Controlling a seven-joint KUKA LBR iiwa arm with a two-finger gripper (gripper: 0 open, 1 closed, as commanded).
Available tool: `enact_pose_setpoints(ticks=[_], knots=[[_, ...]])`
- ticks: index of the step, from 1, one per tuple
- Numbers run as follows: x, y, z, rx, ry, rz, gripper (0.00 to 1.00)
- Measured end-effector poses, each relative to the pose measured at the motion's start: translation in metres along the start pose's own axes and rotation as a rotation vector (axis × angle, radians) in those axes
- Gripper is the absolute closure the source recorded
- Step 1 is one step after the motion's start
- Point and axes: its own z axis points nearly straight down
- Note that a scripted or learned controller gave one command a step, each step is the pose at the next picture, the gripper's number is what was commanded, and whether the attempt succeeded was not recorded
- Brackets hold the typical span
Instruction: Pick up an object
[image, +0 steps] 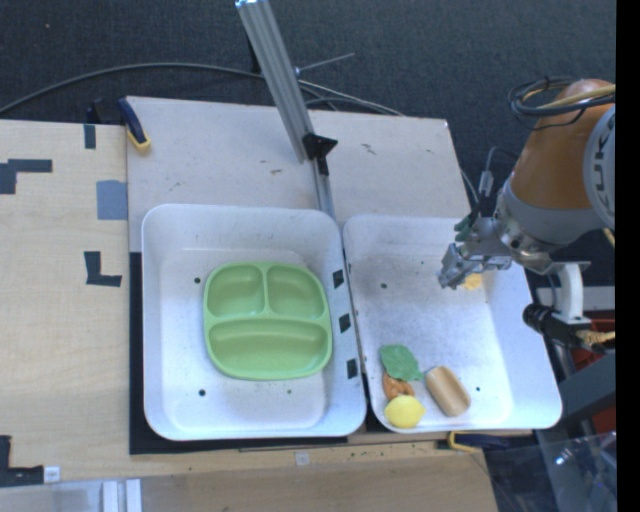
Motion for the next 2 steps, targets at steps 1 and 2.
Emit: enact_pose_setpoints(ticks=[1, 2], knots=[[0.042, 0.019, 0.009, -0.001, -0.001, 0.001, 1.0], [0.089, 0.042, 0.02, -0.001, -0.001, 0.0, 1.0]])
